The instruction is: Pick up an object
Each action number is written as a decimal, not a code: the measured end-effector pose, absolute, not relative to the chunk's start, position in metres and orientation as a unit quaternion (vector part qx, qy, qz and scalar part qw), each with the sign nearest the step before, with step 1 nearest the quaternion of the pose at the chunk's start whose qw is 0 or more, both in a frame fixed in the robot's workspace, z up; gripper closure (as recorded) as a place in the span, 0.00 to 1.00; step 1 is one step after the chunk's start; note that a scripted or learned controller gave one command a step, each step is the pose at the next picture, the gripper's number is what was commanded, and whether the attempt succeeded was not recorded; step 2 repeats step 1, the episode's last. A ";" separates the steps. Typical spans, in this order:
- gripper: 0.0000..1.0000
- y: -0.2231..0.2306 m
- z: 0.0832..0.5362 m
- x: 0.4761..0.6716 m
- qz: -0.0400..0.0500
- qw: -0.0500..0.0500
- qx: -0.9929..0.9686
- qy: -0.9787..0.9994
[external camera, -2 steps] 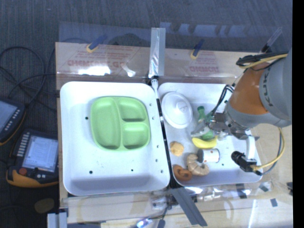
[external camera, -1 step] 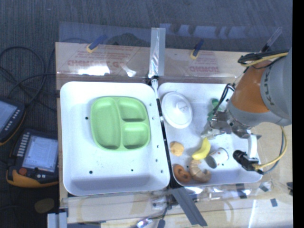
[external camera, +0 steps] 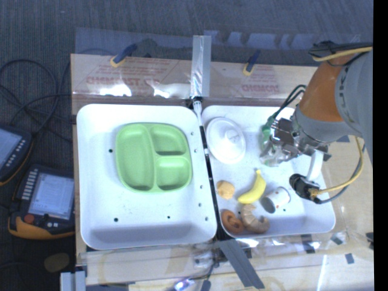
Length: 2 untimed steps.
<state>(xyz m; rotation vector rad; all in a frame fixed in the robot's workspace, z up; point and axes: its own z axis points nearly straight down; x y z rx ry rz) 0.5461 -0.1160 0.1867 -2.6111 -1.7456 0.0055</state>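
Several objects lie unpicked in the right bin (external camera: 327,223), nearest a brown piece (external camera: 231,221), then the banana (external camera: 254,189) and white bowl (external camera: 226,139), while the gripper (external camera: 274,150) hangs low beside them, its grasp impossible to tell.

Crowded right bin (external camera: 324,220); open floor around green tray (external camera: 154,157).

The right bin (external camera: 321,220) contains a white bowl (external camera: 227,139) at its upper left, a curved yellow banana (external camera: 254,190) (lying diagonally), a tan round item (external camera: 225,190), a white cup (external camera: 276,199) on its side, and brown items (external camera: 241,221) along the lower wall.
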 end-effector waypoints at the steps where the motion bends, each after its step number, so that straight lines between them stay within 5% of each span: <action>1: 0.00 -0.116 0.187 0.546 0.002 0.000 -0.832 -0.555; 2: 0.00 -0.116 0.187 0.546 0.002 0.000 -0.832 -0.555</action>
